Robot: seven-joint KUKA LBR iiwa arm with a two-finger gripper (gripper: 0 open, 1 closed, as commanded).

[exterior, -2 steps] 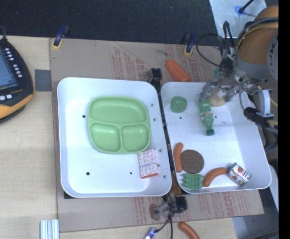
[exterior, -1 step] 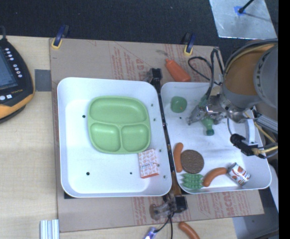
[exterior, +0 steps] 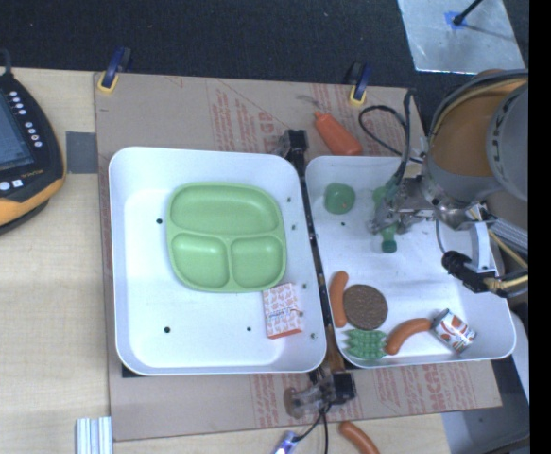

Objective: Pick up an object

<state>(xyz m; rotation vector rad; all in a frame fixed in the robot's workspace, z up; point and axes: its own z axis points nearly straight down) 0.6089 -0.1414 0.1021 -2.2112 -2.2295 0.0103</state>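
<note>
My gripper [exterior: 388,219] hangs low over the upper middle of the right bin [exterior: 417,263], at the end of the grey arm with its orange band [exterior: 464,135]. A small green piece [exterior: 388,244] shows just below it, and I cannot tell whether it is held. A green ball [exterior: 339,198] lies to its left. Nearer the front lie an orange sausage [exterior: 338,298], a brown disc [exterior: 365,305], a green leafy piece [exterior: 366,343], a second orange sausage [exterior: 407,335] and a small red and white can [exterior: 453,330].
The left bin [exterior: 138,282] holds a green divided plate [exterior: 226,235] and a red and white packet [exterior: 282,310]. An orange carrot [exterior: 336,134] lies behind the bins, another sausage [exterior: 360,436] lies in front. A pendant [exterior: 10,159] rests far left.
</note>
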